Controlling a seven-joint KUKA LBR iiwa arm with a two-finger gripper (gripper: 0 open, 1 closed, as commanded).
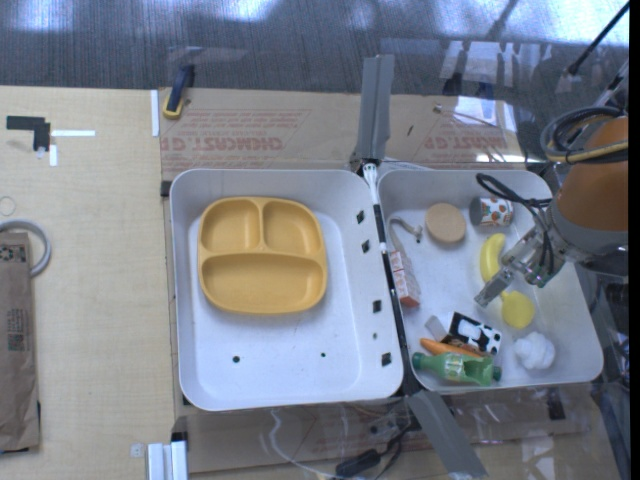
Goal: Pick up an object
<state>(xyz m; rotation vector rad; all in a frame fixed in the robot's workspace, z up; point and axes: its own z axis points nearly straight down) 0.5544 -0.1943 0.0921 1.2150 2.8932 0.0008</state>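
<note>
My gripper (497, 286) hangs low in the right bin (575, 368), its grey fingers (490, 292) slightly apart and clamped on nothing; the tips sit between the banana (490, 256) and the yellow lemon-like fruit (517, 309), just beside both. Around them in this bin lie a tan round disc (446, 223) near the back, a small patterned cup (492, 209) at the back right, a red-and-white packet (403, 276) along the left wall, a black-and-white patterned piece (474, 332), a carrot (447, 348), a green bottle (457, 369) on its side near the front wall, and a white crumpled lump (535, 349) in the front right corner.

The left bin (185, 298) holds a yellow divided plate (263, 254) toward its back left; its front half is bare white floor. In the right bin the things crowd the right and front, while bare floor shows in the middle, left of my fingers.
</note>
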